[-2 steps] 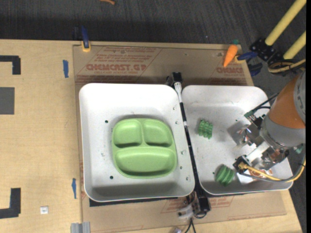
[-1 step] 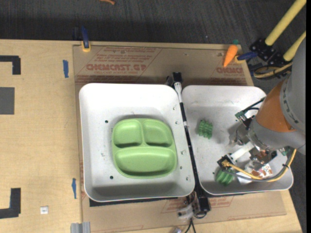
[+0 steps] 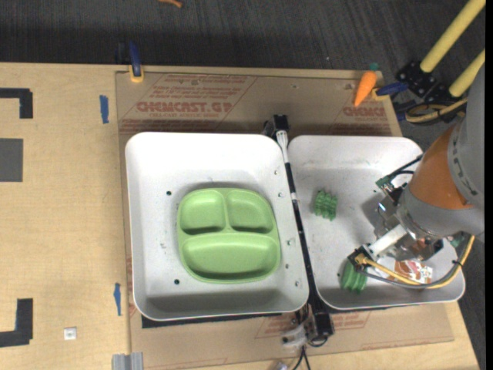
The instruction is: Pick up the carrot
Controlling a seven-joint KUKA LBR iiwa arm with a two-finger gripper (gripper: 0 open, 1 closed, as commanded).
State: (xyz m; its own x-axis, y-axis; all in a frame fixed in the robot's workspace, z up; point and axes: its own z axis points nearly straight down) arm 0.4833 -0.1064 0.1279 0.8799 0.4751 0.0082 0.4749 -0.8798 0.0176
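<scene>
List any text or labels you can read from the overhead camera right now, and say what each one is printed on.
"CHEMCAST GP", red, partly blurred: on the brown board behind the left bin.
Red print, cut off and unreadable: same board behind the right bin, near the carrot.
Nothing legible elsewhere.

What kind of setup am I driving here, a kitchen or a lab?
Most likely a robotics lab bench: two white bins clamped on a cardboard sheet, a green divided tray, toy carrot, taped markers.
</scene>
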